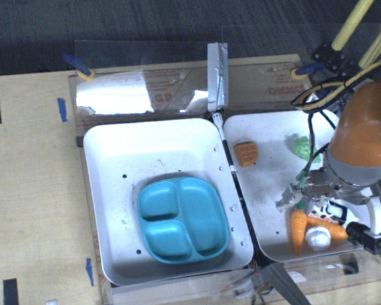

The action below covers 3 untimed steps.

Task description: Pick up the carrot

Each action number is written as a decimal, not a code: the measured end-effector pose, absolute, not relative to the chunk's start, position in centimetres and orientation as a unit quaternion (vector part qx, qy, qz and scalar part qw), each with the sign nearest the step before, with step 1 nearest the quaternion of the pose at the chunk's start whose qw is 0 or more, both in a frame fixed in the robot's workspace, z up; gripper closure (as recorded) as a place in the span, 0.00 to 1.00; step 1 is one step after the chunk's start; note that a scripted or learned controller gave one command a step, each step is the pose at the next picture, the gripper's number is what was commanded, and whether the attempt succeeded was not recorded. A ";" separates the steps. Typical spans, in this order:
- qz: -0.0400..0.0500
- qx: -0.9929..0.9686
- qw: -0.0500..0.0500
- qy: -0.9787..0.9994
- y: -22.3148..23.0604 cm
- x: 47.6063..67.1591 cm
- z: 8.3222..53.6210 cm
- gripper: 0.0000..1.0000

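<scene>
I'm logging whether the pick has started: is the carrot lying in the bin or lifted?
Lying in the bin. The carrot rests on the right bin's floor near its front wall, with the gripper just above it.

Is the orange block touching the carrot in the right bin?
Apart. The camera view shows the orange block near the bin's top-left, with bare white floor between it and the carrot.

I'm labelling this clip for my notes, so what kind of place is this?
Probably a robotics lab bench for grasping trials: a robot arm over two white bins, with a toy carrot, a blue divided tray and blue tape marks.
</scene>
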State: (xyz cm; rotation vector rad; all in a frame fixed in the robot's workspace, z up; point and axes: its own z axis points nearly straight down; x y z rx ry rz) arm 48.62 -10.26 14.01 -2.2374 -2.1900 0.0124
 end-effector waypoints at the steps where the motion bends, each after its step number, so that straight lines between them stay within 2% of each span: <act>1: -0.012 -0.658 -0.023 -0.753 -11.8 49.5 10.7 0.00; 2: -0.015 -0.676 -0.024 -0.736 -12.0 49.6 10.7 0.00; 3: -0.011 -0.642 -0.028 -0.766 -11.3 49.5 10.7 0.00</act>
